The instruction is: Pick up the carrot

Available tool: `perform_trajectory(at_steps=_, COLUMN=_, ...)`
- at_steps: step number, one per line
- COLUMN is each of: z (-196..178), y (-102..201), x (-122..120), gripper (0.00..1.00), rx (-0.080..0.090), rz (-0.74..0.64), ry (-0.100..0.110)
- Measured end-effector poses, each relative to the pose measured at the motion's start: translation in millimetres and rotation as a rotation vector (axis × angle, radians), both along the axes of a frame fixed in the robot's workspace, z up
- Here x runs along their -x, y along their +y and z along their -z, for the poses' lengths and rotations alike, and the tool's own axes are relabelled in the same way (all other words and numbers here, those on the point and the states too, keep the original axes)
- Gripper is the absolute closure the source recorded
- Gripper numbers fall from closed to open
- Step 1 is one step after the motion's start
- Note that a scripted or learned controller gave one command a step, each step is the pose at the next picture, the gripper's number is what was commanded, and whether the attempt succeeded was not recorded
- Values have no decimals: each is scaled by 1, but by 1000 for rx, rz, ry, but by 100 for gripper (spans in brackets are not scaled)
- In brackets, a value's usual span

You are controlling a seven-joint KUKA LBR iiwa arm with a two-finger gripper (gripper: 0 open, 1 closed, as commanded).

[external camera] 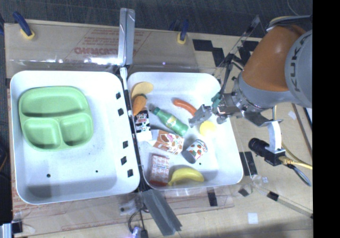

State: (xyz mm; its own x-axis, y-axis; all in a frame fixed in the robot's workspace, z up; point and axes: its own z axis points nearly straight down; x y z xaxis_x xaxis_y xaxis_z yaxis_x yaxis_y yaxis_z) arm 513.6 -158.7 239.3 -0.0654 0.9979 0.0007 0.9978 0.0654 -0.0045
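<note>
The carrot is a short orange-red piece lying flat near the middle of the right bin, pointing up-left to down-right. My gripper hangs low over the bin just to the right of the carrot's lower end, close to it, with nothing visibly held. A yellow lemon-like fruit lies right below the gripper. The grey arm with its orange band reaches in from the right over the bin's rim.
The right bin also holds a green bottle, a brown bottle, a banana, a printed packet and a small pouch. A green divided tray sits in the left bin.
</note>
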Motion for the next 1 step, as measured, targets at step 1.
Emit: perform_trajectory(at_steps=1, z=143, y=45, x=4, gripper=0, rx=3, rz=-531, ry=-14)
